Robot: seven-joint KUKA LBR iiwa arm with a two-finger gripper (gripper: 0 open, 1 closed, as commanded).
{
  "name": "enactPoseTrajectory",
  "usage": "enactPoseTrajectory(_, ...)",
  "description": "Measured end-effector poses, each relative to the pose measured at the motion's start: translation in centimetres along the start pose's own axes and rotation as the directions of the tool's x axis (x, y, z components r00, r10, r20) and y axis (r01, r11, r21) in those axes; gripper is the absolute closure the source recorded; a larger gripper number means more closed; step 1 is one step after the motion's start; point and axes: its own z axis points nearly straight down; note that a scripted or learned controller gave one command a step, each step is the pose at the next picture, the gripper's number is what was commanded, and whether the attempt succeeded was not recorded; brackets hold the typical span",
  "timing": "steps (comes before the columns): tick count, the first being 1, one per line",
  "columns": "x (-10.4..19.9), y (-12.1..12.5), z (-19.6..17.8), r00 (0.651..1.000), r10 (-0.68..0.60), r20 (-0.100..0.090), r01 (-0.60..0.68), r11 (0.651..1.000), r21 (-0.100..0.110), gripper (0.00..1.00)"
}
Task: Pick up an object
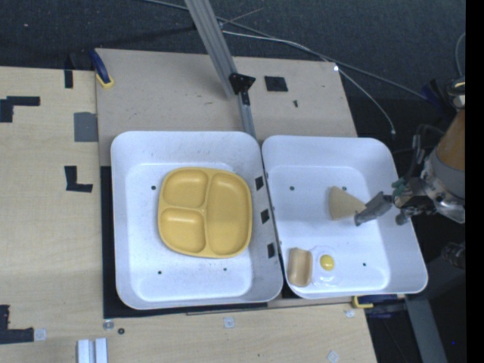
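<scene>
In the right bin (378, 153), a tan wedge-shaped piece (342, 202) lies near the middle. A small tan block (299, 266) and a white fried-egg toy with a yellow yolk (326, 264) rest at the bin's front left. My gripper (380, 216) reaches in over the right rim, low and tilted, and stands open. Its left finger (368, 209) ends right beside the wedge's right end. Nothing sits between the fingers. A yellow divided plate (204, 211) lies in the left bin (128, 203).
A slanted metal pole (215, 36) rises from behind the bins where they meet. Cables run across the dark floor at the back. The bench carries black tape marks at the left.
</scene>
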Motion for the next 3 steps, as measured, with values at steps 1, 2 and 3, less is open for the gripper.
enactPoseTrajectory(1, 0.1, -0.1, 4.4, 1.000, 0.000, -0.001, 0.000, 1.000, 0.000, 0.00)
enactPoseTrajectory(2, 0.0, -0.5, 8.8, 1.000, 0.000, -0.001, 0.000, 1.000, 0.001, 0.00)
enactPoseTrajectory(3, 0.0, -0.4, 7.6, 1.000, -0.002, -0.001, 0.002, 1.000, -0.001, 1.00)
